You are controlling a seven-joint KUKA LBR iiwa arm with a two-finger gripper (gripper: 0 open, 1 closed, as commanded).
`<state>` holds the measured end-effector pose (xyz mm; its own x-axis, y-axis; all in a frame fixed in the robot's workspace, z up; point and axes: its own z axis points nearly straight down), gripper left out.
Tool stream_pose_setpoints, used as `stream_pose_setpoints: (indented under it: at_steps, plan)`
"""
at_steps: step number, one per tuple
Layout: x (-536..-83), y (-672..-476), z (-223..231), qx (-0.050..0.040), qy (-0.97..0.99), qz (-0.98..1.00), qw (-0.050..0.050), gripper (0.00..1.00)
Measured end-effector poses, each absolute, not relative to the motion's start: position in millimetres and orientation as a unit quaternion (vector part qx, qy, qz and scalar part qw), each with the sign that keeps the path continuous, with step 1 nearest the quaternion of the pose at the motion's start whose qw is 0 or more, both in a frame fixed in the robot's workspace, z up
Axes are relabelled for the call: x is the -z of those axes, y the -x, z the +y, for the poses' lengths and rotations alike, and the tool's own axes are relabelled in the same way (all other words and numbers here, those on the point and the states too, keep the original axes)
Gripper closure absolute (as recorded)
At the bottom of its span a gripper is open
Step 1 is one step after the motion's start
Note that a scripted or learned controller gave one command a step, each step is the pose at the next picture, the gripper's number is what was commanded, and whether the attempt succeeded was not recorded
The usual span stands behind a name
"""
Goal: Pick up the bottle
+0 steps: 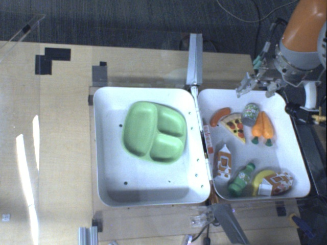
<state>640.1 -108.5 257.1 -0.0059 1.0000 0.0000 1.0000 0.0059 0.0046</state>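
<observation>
Hovering over the far rim of the right bin (301,152), the gripper (258,84) is hanging with its fingers spread apart and nothing between them. The green bottle (240,179) is lying in that bin's near part, between a small carton (223,162) and a banana (262,176), well apart from the gripper. A green divided tray (154,131) is sitting in the left bin (104,152).

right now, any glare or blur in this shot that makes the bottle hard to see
In the camera view, glare streaks lie on the clear sheet at far left, away from the bins; the green bottle is evenly lit but soft, its label unreadable; the gripper is slightly blurred.
</observation>
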Motion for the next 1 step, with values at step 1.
stream_pose_setpoints:
  at_steps: [1]
  plan:
    - [-88.9,-581.6,-150.0,-0.0031,-0.659,0.753,0.005,0.0]
